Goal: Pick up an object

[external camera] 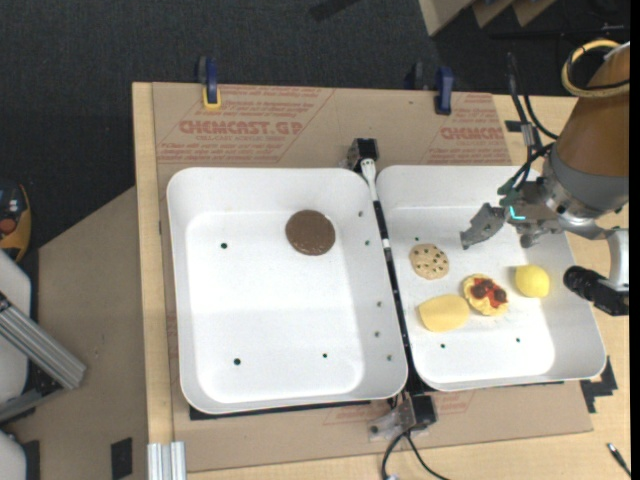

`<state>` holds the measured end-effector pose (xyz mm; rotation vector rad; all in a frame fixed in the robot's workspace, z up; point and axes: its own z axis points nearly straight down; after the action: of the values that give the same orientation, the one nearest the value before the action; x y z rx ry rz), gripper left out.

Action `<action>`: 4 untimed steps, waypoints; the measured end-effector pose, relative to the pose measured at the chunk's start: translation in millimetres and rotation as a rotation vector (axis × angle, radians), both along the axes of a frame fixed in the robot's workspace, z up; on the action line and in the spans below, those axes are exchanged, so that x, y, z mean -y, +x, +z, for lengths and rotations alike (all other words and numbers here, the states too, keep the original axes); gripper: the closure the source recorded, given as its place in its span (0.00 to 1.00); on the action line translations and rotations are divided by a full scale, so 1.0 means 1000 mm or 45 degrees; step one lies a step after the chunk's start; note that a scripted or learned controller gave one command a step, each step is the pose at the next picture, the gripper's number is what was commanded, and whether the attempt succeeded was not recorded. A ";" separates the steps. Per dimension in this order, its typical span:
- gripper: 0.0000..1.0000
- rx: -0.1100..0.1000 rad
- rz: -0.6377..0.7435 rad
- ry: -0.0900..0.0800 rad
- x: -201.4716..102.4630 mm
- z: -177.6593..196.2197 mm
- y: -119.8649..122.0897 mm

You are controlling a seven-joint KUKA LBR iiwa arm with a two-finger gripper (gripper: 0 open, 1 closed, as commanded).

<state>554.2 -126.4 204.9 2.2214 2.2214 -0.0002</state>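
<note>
Hovering open and empty, the end effector [487, 227] hangs near a round tan chocolate-chip cookie [429, 261]

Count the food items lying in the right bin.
4, clustered mid-bin: a chocolate-chip cookie at left, a pale yellow piece below it, a red-topped pastry beside that, and a yellow lemon-like item at right. The arm may hide more.

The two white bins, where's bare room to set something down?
Left shallow white bin: bare floor everywhere around the round brown cookie. Right white bin: crowded mid-floor by chocolate-chip cookie, pale yellow wedge, jam tart, yellow lemon; its near strip is bare.
</note>
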 end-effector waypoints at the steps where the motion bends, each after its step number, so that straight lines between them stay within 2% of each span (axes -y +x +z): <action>1: 1.00 0.004 0.001 -0.001 0.000 0.011 0.001; 2: 1.00 0.027 0.011 -0.001 -0.069 0.211 0.013; 3: 1.00 -0.011 0.000 0.002 -0.079 0.101 0.016; 4: 1.00 0.004 0.009 0.001 -0.144 0.064 0.075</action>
<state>629.5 17.8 268.9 2.2126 2.2279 0.0041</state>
